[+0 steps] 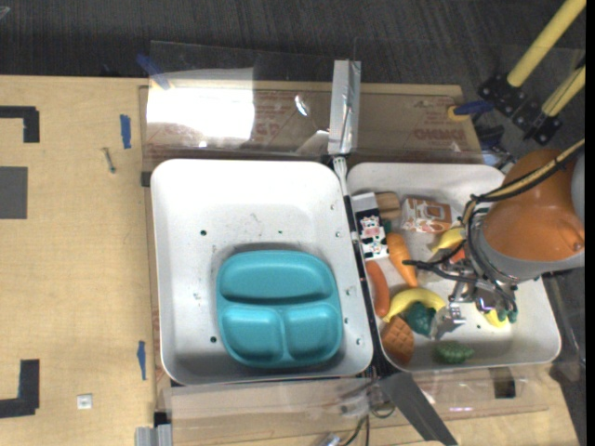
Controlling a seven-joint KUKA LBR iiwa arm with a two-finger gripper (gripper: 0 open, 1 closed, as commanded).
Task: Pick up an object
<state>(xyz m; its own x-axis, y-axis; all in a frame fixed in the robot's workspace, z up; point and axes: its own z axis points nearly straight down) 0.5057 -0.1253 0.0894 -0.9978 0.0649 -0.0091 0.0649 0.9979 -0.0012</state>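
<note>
Two bins: shallow white trays side by side on the bench; the left bin [177, 249] and the right bin [539, 342] meet at a central divider.
Left bin contents: a teal compartment tray [277, 307] lies in the near half, its one long section on the far side and two smaller sections on the near side.
Right bin contents: a cluster of small toy food pieces and packets, crowded toward the left and middle of the bin.
Carrot: an orange carrot [401, 257] lies near the divider, with a longer orange piece [377, 289] just to its left.
Banana: a yellow banana [415, 299] curves just near of the carrot, touching a dark green piece [420, 320].
Orange textured piece: a rounded item [398, 340] sits at the near-left corner of the right bin.
Green piece: a small leafy green item [453, 351] rests by the near wall.
Packets: a black-and-white box [369, 226] lies along the divider; a brown-and-white packet [427, 216] lies at the far side.
Arm: the orange band [532, 223] hangs over the right side of the right bin.
Gripper: the gripper [457, 312] points down among the toys, just right of the banana.
Jaws: cannot tell whether they are spread or closed; nothing is seen pinched between them.
Bench: tan cardboard surface [74, 249] stretches left of the bins.
</note>
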